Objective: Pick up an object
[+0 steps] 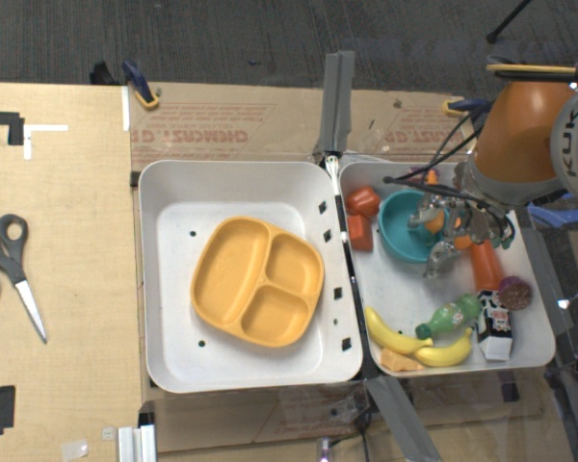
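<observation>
Jaws [445, 234] over bowl [405, 227] — one banana [414, 340]

Dark carpet floor [222, 17] beyond a wooden bench [58, 258] bearing scissors [14, 268].

Arm [535, 128]: grey with an orange band, entering from the 2 o'clock corner, reaching down toward 8 o'clock.
Wrist: tilted downward below the orange band.
Gripper [441, 239]: hanging low at 3 o'clock, metal fingers pointing down.
</observation>
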`<state>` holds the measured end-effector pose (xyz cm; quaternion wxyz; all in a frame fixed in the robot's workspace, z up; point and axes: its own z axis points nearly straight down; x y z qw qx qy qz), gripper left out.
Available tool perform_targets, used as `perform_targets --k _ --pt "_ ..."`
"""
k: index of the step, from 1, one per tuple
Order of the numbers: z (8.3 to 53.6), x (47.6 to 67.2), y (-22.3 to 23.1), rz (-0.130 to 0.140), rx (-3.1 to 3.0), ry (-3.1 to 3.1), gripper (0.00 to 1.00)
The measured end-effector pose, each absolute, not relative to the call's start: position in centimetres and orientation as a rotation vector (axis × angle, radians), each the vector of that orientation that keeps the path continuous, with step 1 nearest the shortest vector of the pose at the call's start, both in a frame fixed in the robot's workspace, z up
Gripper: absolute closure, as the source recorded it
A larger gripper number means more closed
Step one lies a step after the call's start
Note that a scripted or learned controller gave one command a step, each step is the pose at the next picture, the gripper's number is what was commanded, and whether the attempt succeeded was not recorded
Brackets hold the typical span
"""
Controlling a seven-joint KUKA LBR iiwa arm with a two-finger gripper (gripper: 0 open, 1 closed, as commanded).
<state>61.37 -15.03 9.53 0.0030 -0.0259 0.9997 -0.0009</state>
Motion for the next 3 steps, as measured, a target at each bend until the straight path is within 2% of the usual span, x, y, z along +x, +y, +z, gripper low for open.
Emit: perform_targets --k 1,2,3 --pt "10.0 60.3 -15.1 0.007 -0.090 3.187 1.00" --pt "10.3 60.7 -15.1 0.002 -0.087 3.170 0.00" --pt "9.3 62.4 -20.3 0.006 -0.036 3.146 0.00"
